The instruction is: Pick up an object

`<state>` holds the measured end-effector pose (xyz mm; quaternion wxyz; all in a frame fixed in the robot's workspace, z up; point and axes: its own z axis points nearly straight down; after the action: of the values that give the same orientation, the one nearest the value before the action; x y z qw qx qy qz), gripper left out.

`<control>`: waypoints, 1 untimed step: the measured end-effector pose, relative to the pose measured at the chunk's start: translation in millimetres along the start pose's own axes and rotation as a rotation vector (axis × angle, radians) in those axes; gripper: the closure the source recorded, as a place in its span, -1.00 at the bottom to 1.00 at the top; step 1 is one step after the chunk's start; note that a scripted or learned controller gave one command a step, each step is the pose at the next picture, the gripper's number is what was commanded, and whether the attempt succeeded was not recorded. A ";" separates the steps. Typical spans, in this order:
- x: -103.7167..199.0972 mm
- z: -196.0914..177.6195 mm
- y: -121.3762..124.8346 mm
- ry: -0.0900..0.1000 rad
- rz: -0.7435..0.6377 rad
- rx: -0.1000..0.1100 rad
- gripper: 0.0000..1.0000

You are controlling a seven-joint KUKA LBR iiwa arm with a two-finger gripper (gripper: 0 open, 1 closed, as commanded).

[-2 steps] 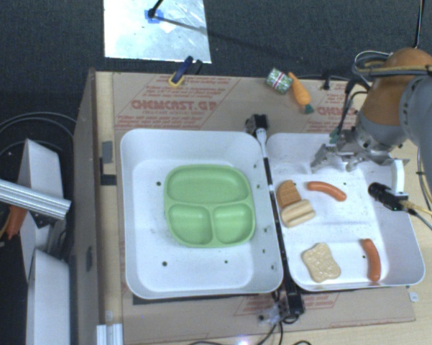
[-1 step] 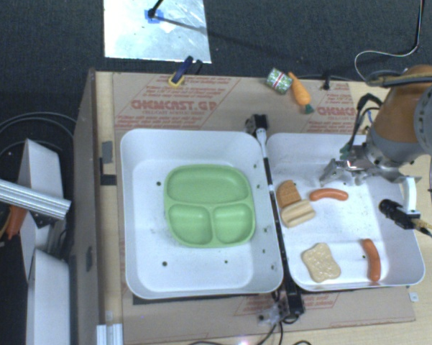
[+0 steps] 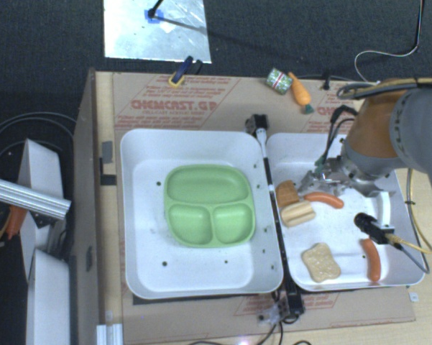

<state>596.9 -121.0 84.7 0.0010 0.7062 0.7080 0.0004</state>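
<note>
At the near end of the right bin (image 3: 345, 232) a toast slice (image 3: 321, 261) and a sausage (image 3: 372, 259) lie well clear. Farther in, the gripper (image 3: 329, 177) hangs just over a second sausage (image 3: 323, 200), my likely target, beside two bread pieces (image 3: 297, 213). A slanted descent could roll it against them or pinch only its tip. The wrist hides the jaws, so I cannot tell whether they are open or closed.

A green divided plate (image 3: 208, 213) lies in the left bin (image 3: 147, 254). In the right bin (image 3: 343, 234), the gripper (image 3: 329, 178) sits low, just above an orange sausage (image 3: 323, 200). Near them lie a bread roll (image 3: 297, 213), a toast slice (image 3: 321, 261) and a second sausage (image 3: 372, 259).
</note>
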 end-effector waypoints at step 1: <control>-32.2 -10.0 -13.2 0.000 0.002 0.001 -1.00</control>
<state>583.7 -153.2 94.7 0.0006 0.7069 0.7073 0.0002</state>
